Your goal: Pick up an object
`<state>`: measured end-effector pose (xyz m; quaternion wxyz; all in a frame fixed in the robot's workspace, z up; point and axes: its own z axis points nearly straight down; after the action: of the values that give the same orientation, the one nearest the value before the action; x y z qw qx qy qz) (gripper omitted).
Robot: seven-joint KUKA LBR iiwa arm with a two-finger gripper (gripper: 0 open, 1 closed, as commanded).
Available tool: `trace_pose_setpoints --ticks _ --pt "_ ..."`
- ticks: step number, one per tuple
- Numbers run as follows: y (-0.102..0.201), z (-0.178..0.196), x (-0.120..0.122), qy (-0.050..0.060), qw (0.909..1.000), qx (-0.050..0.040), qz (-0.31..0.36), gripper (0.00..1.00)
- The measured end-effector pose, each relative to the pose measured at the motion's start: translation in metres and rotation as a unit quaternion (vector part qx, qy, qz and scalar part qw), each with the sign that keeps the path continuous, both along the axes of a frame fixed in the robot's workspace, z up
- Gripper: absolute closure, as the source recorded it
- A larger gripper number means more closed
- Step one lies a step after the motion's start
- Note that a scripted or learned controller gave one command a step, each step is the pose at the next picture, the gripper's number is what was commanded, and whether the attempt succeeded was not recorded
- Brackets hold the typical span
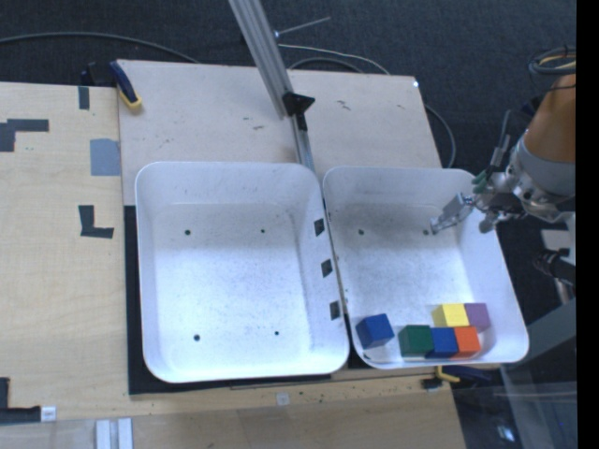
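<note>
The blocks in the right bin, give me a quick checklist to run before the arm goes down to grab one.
1. Targets present: blue block, green block and a yellow, purple, orange cluster lie along the right bin's near edge: ok.
2. Gripper above a block: it hangs over the bin's far right part, away from them: not ok.
3. Gripper carrying nothing: ok.
4. Blue block stands apart for a clean grasp: ok.
5. Clustered blocks have finger room: touching each other and near the wall: not ok.
6. Finger opening: cannot tell.
</note>
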<state>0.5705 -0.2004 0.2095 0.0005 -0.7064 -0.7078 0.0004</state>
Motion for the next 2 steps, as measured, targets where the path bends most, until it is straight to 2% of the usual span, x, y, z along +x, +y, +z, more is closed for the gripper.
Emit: trace_pose_setpoints --ticks 1,2 --pt "0.144 -0.019 -0.038 0.002 1.0000 0.0017 0.003 0.00" --pt "0.136 0.076 -0.078 -0.003 1.0000 -0.0002 0.000 0.00"
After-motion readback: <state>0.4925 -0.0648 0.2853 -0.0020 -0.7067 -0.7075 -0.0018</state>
